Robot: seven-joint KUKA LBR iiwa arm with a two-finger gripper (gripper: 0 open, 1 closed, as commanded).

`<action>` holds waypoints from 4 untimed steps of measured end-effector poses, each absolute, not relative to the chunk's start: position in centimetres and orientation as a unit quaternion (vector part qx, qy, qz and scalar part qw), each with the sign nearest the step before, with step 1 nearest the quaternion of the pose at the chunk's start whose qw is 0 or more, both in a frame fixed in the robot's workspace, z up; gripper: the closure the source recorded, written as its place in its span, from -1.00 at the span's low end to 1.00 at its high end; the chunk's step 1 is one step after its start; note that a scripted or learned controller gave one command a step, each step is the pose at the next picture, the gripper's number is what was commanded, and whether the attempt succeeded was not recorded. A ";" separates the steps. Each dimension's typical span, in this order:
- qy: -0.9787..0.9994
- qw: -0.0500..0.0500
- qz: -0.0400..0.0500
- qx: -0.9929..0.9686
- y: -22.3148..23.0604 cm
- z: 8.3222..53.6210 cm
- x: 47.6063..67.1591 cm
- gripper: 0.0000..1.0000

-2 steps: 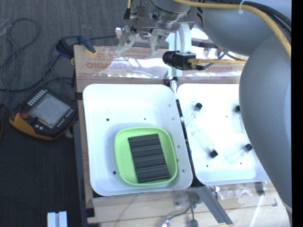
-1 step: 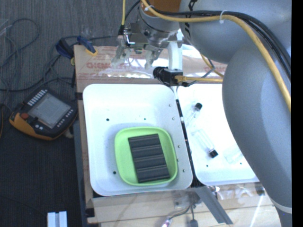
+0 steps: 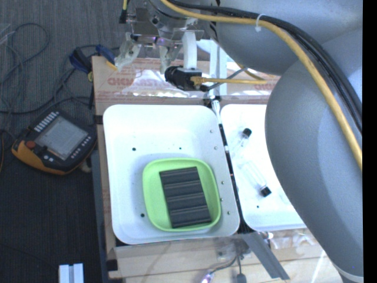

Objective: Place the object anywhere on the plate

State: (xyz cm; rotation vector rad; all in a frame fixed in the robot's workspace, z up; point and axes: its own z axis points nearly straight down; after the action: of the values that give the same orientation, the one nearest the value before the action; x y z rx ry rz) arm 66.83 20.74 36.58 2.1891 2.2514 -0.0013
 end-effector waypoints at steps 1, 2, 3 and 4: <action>0.717 0.001 -0.001 0.697 20.7 36.5 66.8 -1.00; 0.717 0.001 -0.001 0.697 20.7 36.5 66.8 -1.00; 0.717 0.001 -0.001 0.697 20.7 36.5 66.8 -1.00; 0.717 0.001 -0.001 0.697 20.7 36.5 66.8 -1.00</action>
State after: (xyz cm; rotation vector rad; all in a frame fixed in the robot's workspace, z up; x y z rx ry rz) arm 66.83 20.72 36.53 2.1896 2.2506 -0.0030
